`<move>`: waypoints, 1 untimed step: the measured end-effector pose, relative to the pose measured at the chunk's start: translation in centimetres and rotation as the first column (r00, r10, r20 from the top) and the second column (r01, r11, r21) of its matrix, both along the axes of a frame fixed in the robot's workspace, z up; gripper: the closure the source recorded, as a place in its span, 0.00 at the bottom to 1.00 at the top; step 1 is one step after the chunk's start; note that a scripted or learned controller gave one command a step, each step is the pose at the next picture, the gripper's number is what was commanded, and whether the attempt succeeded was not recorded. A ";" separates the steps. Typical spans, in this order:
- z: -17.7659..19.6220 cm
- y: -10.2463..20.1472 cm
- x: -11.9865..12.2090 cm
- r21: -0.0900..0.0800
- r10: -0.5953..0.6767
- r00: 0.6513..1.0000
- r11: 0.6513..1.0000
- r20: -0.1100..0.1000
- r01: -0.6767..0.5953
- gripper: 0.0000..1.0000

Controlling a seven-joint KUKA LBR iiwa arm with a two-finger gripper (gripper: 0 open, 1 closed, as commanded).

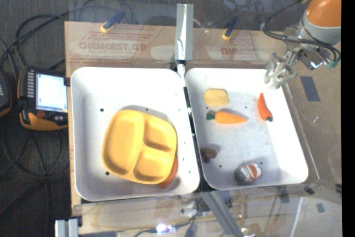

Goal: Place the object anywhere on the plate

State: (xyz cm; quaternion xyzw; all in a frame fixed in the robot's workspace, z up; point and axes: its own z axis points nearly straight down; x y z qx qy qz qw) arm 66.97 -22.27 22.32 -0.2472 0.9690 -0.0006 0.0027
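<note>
A yellow plate (141,146) with three compartments lies in the left bin (89,91), with an orange rim of something showing under its lower right edge. The right bin (288,136) holds an orange carrot (228,117), a pale yellow block (216,97), a red chili pepper (264,107), a small brown lump (209,154) and a grey and red can (248,172). My gripper (275,74) hangs above the right bin's upper right corner, up and to the right of the chili pepper, with nothing seen between its fingers.
A metal post (183,33) stands at the back between the two bins. A handheld pendant (44,98) with a screen lies left of the left bin. Cables run over the floor at the back and left.
</note>
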 end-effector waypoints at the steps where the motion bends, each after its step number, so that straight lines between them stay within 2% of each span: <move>1: 0.9 0.1 0.0 0.001 0.336 0.942 0.942 0.001 -0.336 1.00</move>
